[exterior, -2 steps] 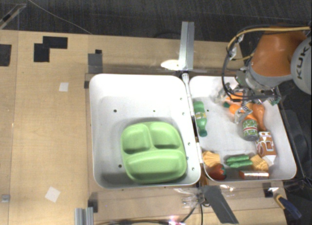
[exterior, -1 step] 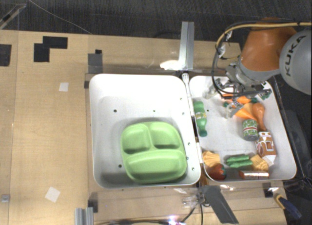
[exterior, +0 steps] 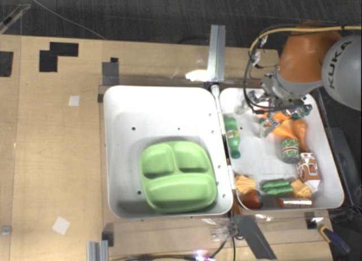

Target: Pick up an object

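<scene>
- Hand [exterior: 275,114] hangs low over the far end of the right bin [exterior: 331,166], under the orange band and a bundle of cables; whether it is released or clenched I cannot tell, since the wrist covers that part.
- Nothing can be seen gripped by it, so I judge the pick as not yet made.
- Nearest candidate is the orange carrot-shaped toy [exterior: 295,130], lying just beside the hand on the side toward the bin's near end; its long axis runs roughly along the bin's length, thick end close to the hand.
- Next along that same line come the green-banded can [exterior: 289,149] and the red-and-white carton [exterior: 309,170], each a little further from the hand.
- Green bottle [exterior: 231,135] lies against the wall between the two bins, across the bin floor from the hand, its long axis parallel to that wall.
- Near end holds a crowded group, well apart from the hand: a ridged chip [exterior: 245,183], a red piece [exterior: 251,199] and a green pod [exterior: 276,185].
- Left bin [exterior: 121,112] holds a green divided tray [exterior: 178,176].
- Judgement: the coming move turns on a short shift toward the carrot toy, closing across its narrow width, not along it.
</scene>
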`<state>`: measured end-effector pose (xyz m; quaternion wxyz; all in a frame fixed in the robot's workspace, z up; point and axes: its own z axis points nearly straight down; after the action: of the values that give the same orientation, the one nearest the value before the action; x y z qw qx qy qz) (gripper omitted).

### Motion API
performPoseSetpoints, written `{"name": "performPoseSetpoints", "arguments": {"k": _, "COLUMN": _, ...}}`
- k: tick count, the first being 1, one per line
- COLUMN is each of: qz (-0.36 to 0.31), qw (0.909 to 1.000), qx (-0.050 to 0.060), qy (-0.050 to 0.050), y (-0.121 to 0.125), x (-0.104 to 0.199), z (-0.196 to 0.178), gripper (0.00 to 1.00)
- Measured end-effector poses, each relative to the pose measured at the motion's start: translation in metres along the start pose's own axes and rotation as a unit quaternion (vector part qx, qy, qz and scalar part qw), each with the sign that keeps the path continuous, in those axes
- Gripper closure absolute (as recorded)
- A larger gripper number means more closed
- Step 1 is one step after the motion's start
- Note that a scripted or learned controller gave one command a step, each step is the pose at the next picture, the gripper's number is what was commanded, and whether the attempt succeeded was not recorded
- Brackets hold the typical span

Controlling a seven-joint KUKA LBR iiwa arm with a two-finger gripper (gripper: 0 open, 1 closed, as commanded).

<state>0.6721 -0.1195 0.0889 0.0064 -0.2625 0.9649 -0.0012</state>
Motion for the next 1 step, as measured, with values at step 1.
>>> {"name": "performPoseSetpoints", "arguments": {"k": 1, "qz": 0.0, "qw": 1.0, "qx": 0.003, "qy": -0.006, "y": -0.0014, "x": -0.0038, "z": -0.0153, "gripper": 1.0}}
